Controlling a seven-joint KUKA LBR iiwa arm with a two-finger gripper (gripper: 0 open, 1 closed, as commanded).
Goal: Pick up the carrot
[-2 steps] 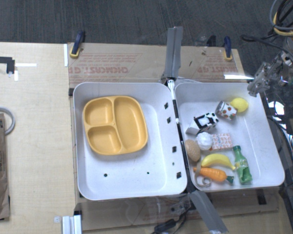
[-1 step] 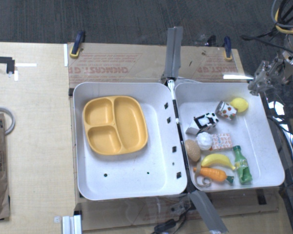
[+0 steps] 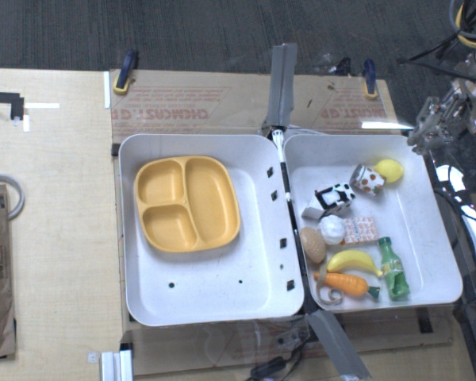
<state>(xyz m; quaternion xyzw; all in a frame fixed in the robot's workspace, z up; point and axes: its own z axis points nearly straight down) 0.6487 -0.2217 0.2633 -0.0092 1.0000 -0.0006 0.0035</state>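
Carrot (image 3: 346,283): orange, lying flat near the front edge of the right bin (image 3: 428,213), green-tipped end pointing right.
Carrot's neighbours: banana (image 3: 355,261) just behind it, green bottle (image 3: 392,270) just to its right, a brown egg-shaped piece (image 3: 313,244) behind and to its left.
Rest of right bin: lemon (image 3: 389,170) near the back right corner with a spotted cup (image 3: 369,181) touching it; a black-and-white toy (image 3: 334,198) mid-bin; a white ball (image 3: 332,228) beside a pink-checked packet (image 3: 360,229).
Left bin (image 3: 143,292): yellow divided plate (image 3: 188,203) with three compartments, set toward the back left corner.
Gripper (image 3: 438,125): at the far right, outside the right bin's back right corner, well apart from the carrot; cannot tell whether the claw is open or closed.
Bench: blue clamps (image 3: 126,71) at the back edge.
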